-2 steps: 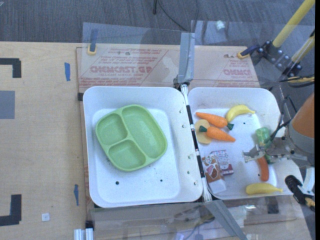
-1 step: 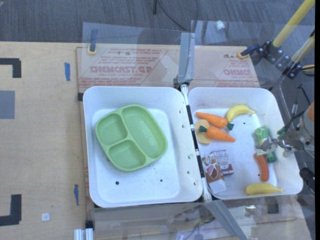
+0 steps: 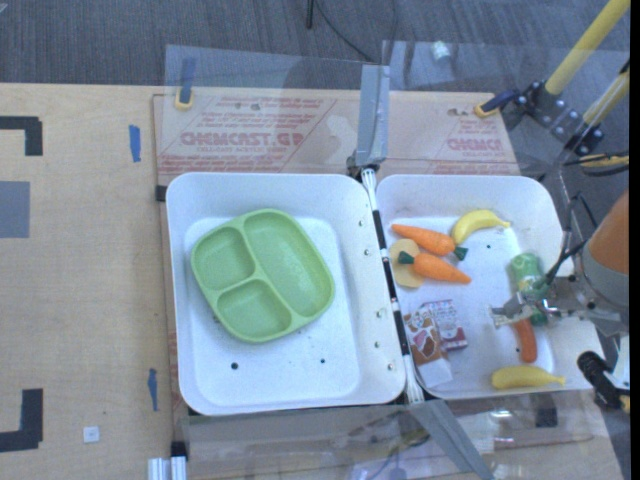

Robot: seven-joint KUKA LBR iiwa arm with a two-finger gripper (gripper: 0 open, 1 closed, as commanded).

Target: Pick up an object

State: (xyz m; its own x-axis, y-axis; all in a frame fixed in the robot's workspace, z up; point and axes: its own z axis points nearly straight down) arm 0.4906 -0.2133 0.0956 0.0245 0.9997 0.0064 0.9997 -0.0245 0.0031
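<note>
The gripper (image 3: 522,306) hangs low at about three o'clock in the right bin (image 3: 545,196), the grey arm (image 3: 610,268) reaching in from the right edge. Its fingers are too small and blurred here to tell whether they are spread or pressed together, and nothing can be seen pinched between them. A green object (image 3: 524,268), blurred beyond naming, lies just beside the fingers at their twelve o'clock. A small orange carrot (image 3: 526,340) lies just beside them at six o'clock, and below it a yellow banana (image 3: 527,377) rests near the bin's lower wall.

Farther off, toward ten o'clock from the fingers, two larger carrots (image 3: 432,253) lie side by side, with a second banana (image 3: 477,224) just above them. A pale round slice (image 3: 407,271) touches the lower carrot's leafy end. A small printed packet (image 3: 437,330) lies at the bin's seven o'clock.

The left bin (image 3: 190,208) holds a green divided plate (image 3: 262,274). Both bins sit on the counter (image 3: 80,268).
</note>
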